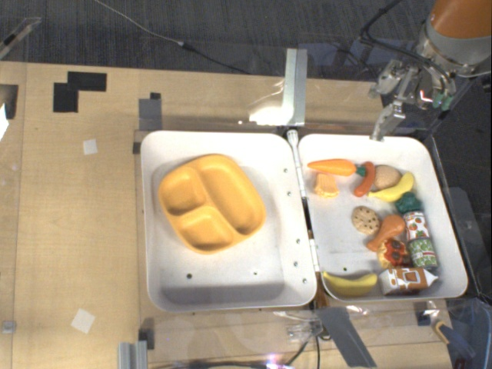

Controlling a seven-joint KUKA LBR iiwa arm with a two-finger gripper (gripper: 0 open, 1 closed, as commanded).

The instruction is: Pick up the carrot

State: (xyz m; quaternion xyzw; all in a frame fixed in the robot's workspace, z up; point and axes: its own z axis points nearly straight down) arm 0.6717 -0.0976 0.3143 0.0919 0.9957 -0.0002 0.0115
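Observation:
The carrot (331, 166), orange with a green tip at its right end, lies flat near the back left of the right bin (338, 248). My gripper (382, 126) hangs above the back rim of that bin, to the right of the carrot and farther back. One thin finger points down toward the rim. Nothing shows between the fingers.
The right bin also holds an orange block (327, 186), a sausage (364, 177), a potato (386, 177), two bananas (393, 190), a cookie (365, 219) and small cartons (406, 280). The left bin (223, 283) holds a yellow divided plate (211, 201). A metal post (295, 83) stands behind the bins.

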